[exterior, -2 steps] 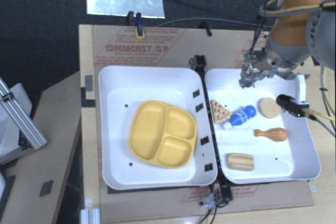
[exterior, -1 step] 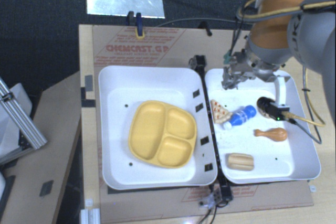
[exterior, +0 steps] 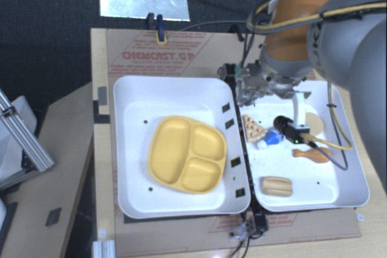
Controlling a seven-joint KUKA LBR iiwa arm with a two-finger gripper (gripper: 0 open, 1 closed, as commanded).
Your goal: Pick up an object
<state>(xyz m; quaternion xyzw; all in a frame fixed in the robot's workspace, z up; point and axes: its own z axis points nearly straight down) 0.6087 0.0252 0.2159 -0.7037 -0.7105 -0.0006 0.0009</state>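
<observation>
White bin walls are posing the chief hazard at this moment. I am hanging my gripper (exterior: 248,93) over the far left corner of the right bin (exterior: 354,187), close beside the wall it shares with the left bin (exterior: 130,96), and a descent from this spot is risking a strike on that rim rather than on any object. I cannot tell how far the gripper is open, and I am seeing nothing held in it. The nearest candidate for the pick, in my judgement, is the pizza slice (exterior: 253,128), which is lying flat on the bin floor just beside the shared wall and nearer the camera than the gripper. Being thin and flat, it is likely to be pushed against the wall instead of lifting. A small blue object (exterior: 272,138) is lying just beside the slice, so a closing grasp is risking catching both or nudging one aside. Other candidates are lying further off: a bread roll (exterior: 276,186) near the front edge, and a brown drumstick (exterior: 311,155) and a tan disc (exterior: 314,122) towards the right. A yellow divided plate (exterior: 187,154) is sitting in the left bin, well apart. As to pose, my arm (exterior: 351,39) is reaching in from the right, with the orange band (exterior: 299,21) sitting above the wrist and the wrist pointing steeply down over that corner.
</observation>
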